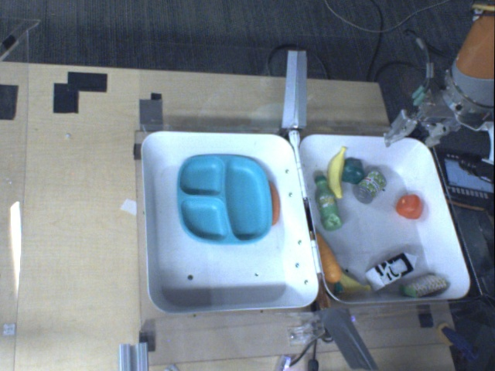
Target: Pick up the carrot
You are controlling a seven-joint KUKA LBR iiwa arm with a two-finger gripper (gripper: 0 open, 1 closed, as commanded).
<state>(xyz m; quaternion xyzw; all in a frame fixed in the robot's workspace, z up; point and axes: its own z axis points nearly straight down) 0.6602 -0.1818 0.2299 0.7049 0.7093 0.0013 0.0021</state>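
The carrot (330, 263) is a short orange piece lying against the left wall of the right bin (441, 207), near its front left corner. A small yellow item (352, 283) lies just beside its lower end. My gripper (414, 134) hangs over the back right rim of the right bin, far from the carrot and diagonally across the bin from it. Its fingers are open with nothing between them.
The right bin also holds a banana (336, 172), green bottle (328, 205), teal cup (353, 170), can (370, 185), red-orange ball (410, 205), black-and-white box (390, 269) and a speckled oblong item (425, 286). A blue divided plate (226, 197) fills the left bin (166, 269), an orange item (275, 207) at its right edge.
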